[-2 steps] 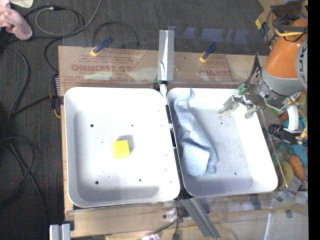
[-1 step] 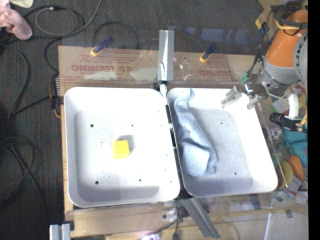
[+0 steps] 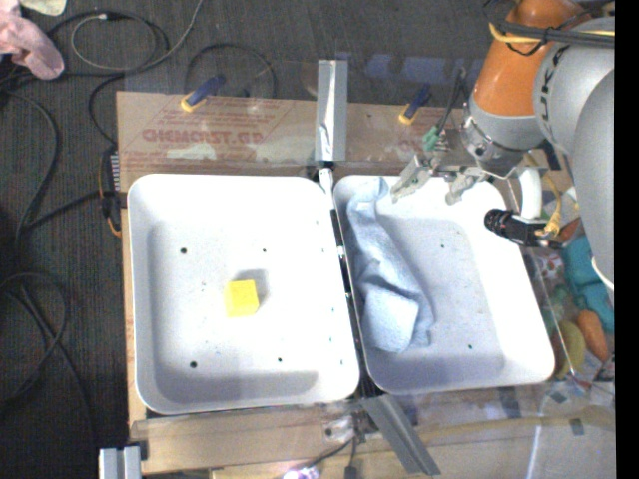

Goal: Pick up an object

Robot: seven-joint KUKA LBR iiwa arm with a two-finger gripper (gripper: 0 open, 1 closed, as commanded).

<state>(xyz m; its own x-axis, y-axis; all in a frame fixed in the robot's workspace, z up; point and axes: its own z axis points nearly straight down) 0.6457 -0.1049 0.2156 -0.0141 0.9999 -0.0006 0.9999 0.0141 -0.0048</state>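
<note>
A small yellow block (image 3: 243,298) lies near the middle of the left bin (image 3: 160,218). A pale blue cloth (image 3: 384,272) is draped along the left side of the right bin (image 3: 504,307), running from its far left corner down to its middle. My gripper (image 3: 432,186) hangs over the far edge of the right bin, to the right of the cloth's top end. Its two fingers (image 3: 407,183) stand spread apart with nothing between them.
A cardboard sheet (image 3: 215,138) lies behind the bins with a metal bar (image 3: 330,108) between them. Cables (image 3: 110,38) trail on the dark floor at left. Coloured items (image 3: 584,297) crowd the bench to the right of the right bin.
</note>
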